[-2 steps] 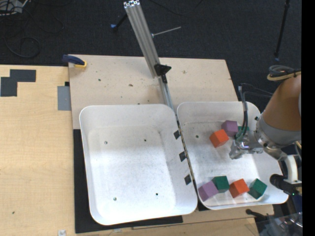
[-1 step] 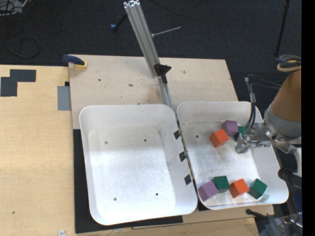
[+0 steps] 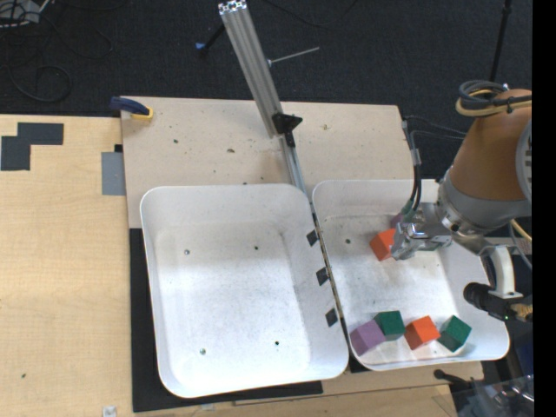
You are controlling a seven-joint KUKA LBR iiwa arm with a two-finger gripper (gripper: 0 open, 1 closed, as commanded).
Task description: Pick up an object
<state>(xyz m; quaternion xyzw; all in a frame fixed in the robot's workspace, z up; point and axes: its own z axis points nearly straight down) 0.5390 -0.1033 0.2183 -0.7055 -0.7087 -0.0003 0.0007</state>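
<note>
arm [image 3: 486, 176]: bulky rounded housing, broad orange band over a grey section near the wrist. grey cable loops on top of the orange part. gripper [image 3: 408, 241]: small, metallic silver-grey, a thin dark cable running above it.

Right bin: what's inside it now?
Right bin holds an orange block at the gripper, plus purple, green, orange and green blocks. The arm covers the far right.

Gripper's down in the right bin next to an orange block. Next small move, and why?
Probably shift slightly toward the orange cube block before closing. The gripper sits low in the right white bin, touching or just beside the block, and the view doesn't show it between the jaws.
</note>
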